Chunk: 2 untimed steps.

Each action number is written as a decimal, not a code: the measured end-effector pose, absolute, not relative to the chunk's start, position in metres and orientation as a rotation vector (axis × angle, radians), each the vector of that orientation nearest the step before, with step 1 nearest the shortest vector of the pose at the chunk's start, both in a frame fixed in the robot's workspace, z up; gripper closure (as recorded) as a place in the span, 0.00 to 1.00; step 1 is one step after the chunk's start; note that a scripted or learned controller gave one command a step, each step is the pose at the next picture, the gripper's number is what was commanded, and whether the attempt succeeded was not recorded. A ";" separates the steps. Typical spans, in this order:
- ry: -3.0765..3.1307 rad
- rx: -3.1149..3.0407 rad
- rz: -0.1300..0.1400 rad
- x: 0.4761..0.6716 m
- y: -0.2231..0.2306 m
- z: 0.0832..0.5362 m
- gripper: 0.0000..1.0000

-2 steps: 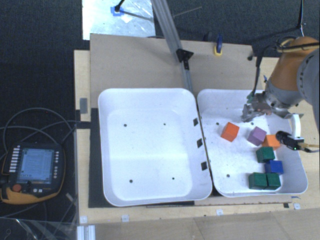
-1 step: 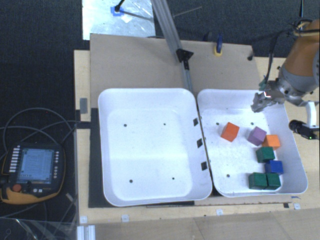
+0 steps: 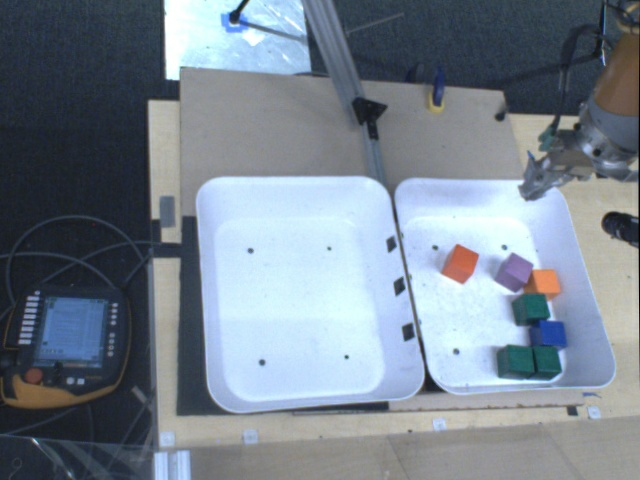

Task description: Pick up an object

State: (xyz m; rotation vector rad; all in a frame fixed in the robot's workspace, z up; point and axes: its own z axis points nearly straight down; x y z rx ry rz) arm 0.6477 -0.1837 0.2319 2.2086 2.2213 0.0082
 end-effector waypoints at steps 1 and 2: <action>2.222 2.207 0.008 0.659 -0.181 0.292 1.00; 2.230 2.212 0.002 0.645 -0.140 0.280 1.00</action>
